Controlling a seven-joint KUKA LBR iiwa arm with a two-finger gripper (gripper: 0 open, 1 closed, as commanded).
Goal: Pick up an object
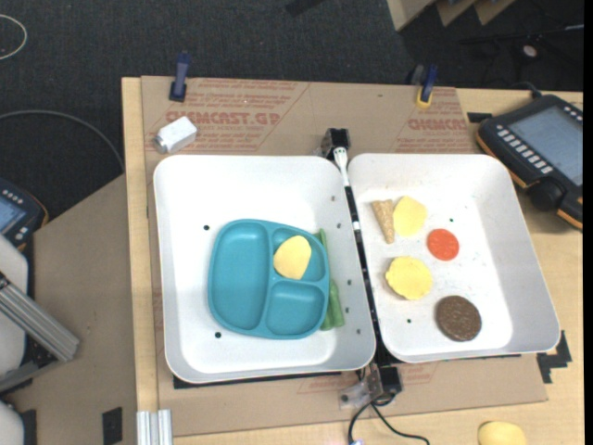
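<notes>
Of the robot's own gear, a handheld control pad (pixel 542 146) is in view at the right edge. Its casing is black with rounded corners, around a dull grey-blue screen. Small pale buttons line one side, and an orange strip runs beneath.

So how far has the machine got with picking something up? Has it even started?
Nothing looks picked up yet. A yellow piece lies on the blue divided tray in the left bin. In the right bin two yellow pieces, an orange disc, a brown disc and a tan wedge all lie flat. Nothing is in hand, so the whole pick is left.
</notes>
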